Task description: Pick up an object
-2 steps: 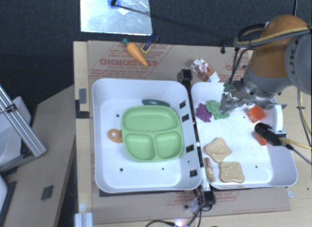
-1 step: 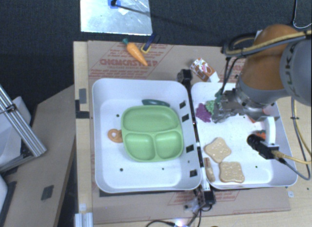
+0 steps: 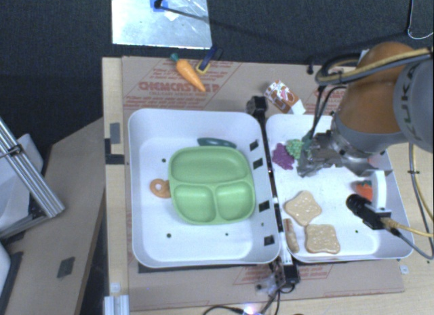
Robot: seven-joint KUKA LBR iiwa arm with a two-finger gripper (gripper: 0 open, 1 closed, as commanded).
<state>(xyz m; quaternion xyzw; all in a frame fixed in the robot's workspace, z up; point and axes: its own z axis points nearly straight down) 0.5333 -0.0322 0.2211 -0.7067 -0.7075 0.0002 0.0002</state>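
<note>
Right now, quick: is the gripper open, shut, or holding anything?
Gripper: cannot be told. It sits low in the right bin beside the purple grapes and green piece.

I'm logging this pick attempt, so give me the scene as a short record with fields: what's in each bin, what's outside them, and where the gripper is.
left bin: green divided plate; small orange ring beside the plate's left edge
right bin: purple grapes, green leafy piece, two bread slices
outside bins: carrot, small packet, both on the bench behind the bins
gripper: low in right bin, next to grapes and leafy piece
grasp: cannot tell
</note>
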